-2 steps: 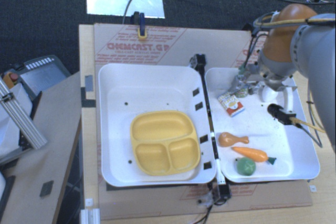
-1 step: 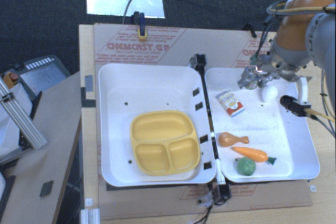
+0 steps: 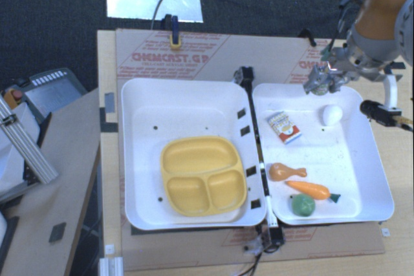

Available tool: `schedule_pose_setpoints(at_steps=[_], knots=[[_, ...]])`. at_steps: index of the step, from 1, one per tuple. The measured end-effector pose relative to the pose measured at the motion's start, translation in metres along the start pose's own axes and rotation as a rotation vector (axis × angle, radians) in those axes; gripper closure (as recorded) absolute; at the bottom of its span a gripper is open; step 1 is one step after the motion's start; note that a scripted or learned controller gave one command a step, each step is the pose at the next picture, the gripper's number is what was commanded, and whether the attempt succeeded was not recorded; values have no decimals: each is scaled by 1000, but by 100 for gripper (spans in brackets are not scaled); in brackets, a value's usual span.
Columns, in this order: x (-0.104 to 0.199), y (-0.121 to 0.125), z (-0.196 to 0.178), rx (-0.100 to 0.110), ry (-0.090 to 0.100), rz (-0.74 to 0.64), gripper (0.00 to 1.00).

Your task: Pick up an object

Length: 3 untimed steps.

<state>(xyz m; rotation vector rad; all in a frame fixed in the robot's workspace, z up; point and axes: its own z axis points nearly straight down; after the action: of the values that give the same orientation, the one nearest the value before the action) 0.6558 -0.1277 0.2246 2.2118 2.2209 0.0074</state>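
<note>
Cardboard (image 3: pixel 194 52) under bins reads "CHEMCAST GP".

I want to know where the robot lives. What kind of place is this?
Probably a robot lab, not a kitchen: a robot arm reaches over two white bins holding toy food like a carrot.

Bright even light, soft shadows, slightly grainy

The grey arm (image 3: pixel 381 3) reaches in from the right, orange band uppermost, its tool (image 3: pixel 321 83) angled downward
</note>
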Motion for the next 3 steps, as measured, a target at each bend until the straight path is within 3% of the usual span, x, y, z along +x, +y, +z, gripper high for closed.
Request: schedule_pose_setpoints(at_steps=[1,3], knots=[[0,2,-35,3,1,0,100],[85,-51,-24,9,3,-4,100]])
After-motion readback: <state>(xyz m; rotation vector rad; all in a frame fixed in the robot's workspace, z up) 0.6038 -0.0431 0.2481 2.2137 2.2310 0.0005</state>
